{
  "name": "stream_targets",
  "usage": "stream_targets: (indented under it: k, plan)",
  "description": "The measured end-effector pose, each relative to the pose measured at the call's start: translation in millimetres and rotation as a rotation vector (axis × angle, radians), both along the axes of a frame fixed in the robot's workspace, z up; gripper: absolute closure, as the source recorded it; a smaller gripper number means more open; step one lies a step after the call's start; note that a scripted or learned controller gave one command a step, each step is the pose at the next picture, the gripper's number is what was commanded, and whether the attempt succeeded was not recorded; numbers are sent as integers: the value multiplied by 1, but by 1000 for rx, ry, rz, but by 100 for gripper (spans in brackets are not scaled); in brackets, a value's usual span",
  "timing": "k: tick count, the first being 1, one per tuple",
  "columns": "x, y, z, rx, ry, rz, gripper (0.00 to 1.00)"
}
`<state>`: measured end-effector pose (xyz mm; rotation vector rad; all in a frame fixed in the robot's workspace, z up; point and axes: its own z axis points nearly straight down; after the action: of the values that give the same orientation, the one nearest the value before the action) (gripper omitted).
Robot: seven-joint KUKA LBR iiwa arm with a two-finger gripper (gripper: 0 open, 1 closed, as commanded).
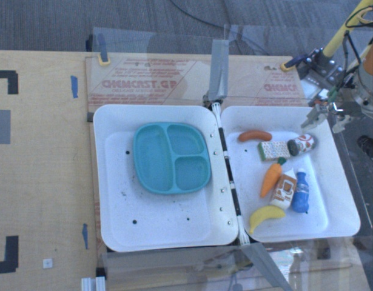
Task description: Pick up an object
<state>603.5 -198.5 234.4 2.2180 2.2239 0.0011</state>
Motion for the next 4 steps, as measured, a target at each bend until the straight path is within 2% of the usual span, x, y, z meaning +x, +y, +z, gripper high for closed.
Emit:
stream_targets:
  k: [1,2,3,4]
  plan:
    - [-41,27,-121,-6,-21,295,0]
    - [-8,-6,-147,-3,-5,66,0]
    - [63,-14,-147,17,13,45,0]
    - [64,-17,-135,3,5,48,100]
